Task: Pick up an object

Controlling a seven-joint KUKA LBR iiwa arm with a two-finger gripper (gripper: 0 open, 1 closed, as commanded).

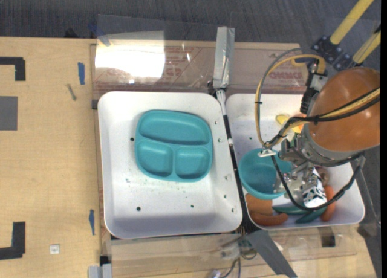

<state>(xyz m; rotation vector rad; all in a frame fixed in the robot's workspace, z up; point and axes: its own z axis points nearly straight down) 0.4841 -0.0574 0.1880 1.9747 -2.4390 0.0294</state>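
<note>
The arm reaches into the right bin [357, 207], where the pickable things crowd together: a teal cup [259, 174], orange pieces [265, 215] beneath it, something yellow [284, 119] behind. The hand [302, 187] hangs low just beside the cup, seemingly lined up for a grab; cables hide its state, so I cannot tell. The left bin [115, 204] carries a teal tray [174, 145].

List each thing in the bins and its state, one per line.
Teal tray: lying flat and upright in the left bin, untouched.
Teal cup: in the right bin, tipped, opening towards the camera.
Orange items: lying low in the right bin, partly hidden.
Yellow item: mostly hidden by the arm.
Gripper: down in the right bin.
</note>
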